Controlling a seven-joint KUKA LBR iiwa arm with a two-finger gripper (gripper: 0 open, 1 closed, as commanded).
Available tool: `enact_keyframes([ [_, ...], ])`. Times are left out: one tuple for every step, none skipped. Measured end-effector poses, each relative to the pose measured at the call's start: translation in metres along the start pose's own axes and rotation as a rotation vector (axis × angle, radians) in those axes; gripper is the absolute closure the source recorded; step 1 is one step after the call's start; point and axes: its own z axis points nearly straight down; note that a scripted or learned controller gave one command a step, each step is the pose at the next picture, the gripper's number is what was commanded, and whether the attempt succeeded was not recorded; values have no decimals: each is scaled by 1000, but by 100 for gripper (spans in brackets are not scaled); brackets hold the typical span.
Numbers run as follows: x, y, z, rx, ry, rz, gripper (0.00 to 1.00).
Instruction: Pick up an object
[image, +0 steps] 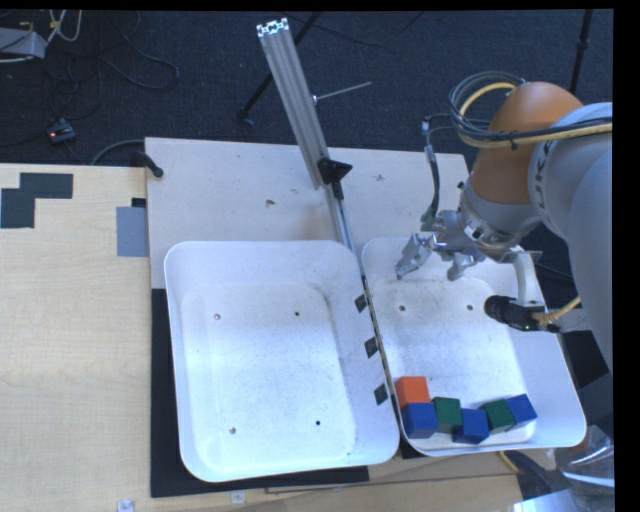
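**Hovering jaws above the right bin, blocks at its near edge**

Looking down at a slant on a pale surface (230, 190) that carries two shallow white bins side by side. The grey arm (570, 190), with its orange band (520, 130), reaches in from the right. Its jaws (432, 257) hang over the far end of the right bin (450, 320), fingers spread apart with nothing between them.

Six small blocks cluster along the near edge of the right bin, well apart from the jaws: an orange block (412, 389), a blue block (419, 418) touching it in front, a green block (447, 410), another blue block (471, 425), a second green block (497, 414), and a third blue block (520, 408).

The left bin (260, 350) lies just beside the right one.
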Motion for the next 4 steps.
enact_keyframes([
  [-18, -42, -21, 5, 3, 0, 0],
  [-16, -107, 8, 13, 5, -1, 0],
  [-17, -148, 69, -4, 5, 1, 0],
  [62, -148, -4, -1, 7, -10, 0],
])
